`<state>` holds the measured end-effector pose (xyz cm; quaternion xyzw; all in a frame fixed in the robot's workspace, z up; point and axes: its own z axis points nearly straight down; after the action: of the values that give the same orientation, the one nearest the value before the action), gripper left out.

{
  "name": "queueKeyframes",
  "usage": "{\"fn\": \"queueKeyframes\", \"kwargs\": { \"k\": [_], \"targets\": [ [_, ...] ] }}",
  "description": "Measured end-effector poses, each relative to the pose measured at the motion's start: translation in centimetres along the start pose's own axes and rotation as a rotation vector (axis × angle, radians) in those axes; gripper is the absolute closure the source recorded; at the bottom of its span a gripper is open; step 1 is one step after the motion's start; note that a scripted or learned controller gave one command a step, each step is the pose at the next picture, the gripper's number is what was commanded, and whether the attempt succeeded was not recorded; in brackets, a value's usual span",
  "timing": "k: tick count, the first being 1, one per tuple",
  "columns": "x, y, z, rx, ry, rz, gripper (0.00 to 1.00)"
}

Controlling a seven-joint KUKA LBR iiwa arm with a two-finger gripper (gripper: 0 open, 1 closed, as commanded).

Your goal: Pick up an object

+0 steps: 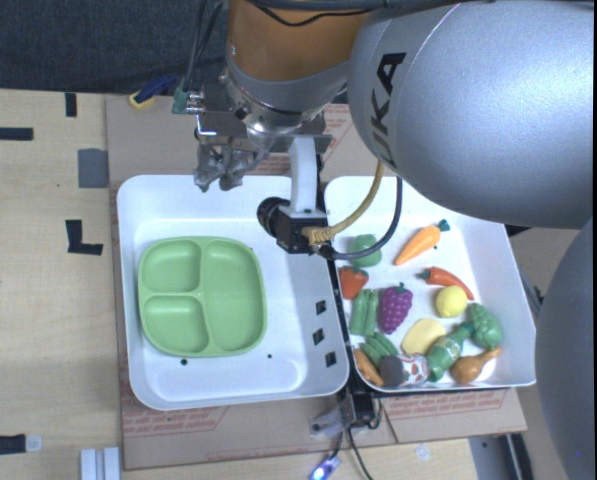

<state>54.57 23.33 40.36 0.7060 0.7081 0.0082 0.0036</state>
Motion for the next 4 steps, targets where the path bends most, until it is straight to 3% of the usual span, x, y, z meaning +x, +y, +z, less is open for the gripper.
{"fn": "queueKeyframes", "kwargs": {
  "k": [1, 4],
  "targets": [
    [-1.7, -6.5, -0.3, 0.020, -0.006, 0.000, 1.00],
    [-1.4, -6.2, -3.0, 0.025, -0.012, -0.006, 1.00]
  ]
}}
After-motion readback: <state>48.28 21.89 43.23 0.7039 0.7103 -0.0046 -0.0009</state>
